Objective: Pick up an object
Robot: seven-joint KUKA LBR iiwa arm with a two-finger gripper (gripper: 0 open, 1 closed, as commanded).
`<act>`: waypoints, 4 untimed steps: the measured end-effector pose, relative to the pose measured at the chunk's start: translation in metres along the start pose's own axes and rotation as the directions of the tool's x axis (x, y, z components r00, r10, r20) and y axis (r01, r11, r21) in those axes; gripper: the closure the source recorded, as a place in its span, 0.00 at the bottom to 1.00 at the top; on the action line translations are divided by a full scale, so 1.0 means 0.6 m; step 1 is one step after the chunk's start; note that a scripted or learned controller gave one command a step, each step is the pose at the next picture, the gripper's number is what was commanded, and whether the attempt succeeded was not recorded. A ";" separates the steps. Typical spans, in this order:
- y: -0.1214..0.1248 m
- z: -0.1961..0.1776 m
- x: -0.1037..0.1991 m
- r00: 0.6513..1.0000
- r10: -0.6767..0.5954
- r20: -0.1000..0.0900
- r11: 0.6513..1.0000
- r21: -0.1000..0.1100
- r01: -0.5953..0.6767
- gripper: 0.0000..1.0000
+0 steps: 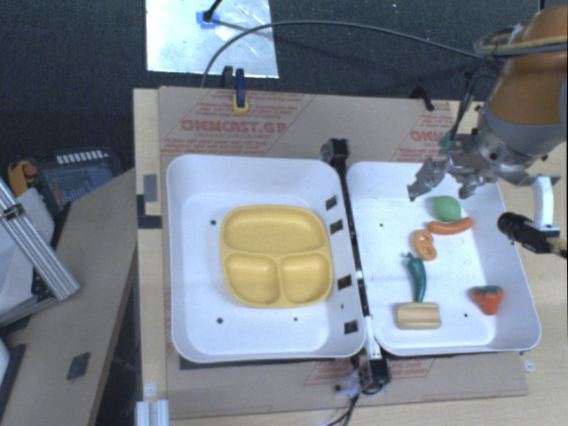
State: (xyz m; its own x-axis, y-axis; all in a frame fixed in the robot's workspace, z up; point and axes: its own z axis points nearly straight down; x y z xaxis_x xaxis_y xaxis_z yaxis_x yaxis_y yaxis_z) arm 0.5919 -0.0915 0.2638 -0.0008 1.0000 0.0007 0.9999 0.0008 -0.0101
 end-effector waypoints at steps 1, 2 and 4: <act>0.003 -0.011 0.000 1.000 -0.002 0.001 1.000 -0.012 0.002 0.00; 0.015 0.075 -0.013 1.000 0.000 0.001 1.000 -0.007 0.000 0.00; 0.034 0.251 0.000 1.000 0.000 0.000 1.000 -0.008 0.000 0.00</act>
State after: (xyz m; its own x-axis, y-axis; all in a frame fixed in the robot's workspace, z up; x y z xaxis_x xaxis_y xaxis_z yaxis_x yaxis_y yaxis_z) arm 0.6109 -0.0912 0.1131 -0.0011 1.0000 0.0004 1.0000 0.0011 -0.0019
